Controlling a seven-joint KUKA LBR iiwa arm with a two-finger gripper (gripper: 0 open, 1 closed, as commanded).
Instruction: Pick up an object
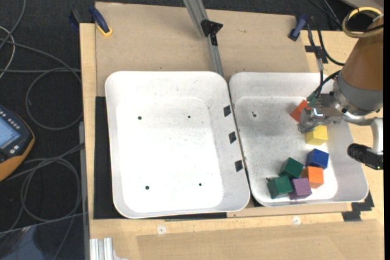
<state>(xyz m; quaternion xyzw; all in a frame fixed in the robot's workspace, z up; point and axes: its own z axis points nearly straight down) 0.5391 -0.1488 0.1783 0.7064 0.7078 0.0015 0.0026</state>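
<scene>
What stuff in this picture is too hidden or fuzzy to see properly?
- End effector, camera view: small and blurred, with the arm's own wrist over it, so its grip is unclear.
- Red block: partly covered by the end effector.
- Yellow block: its top edge sits under the end effector.
- Green block: partly tucked behind its neighbours.
- Arm: cut off by the right edge.

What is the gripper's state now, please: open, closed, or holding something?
Gripper: cannot be told; it is low in the right bin, between the red-orange block and the yellow block.
</scene>
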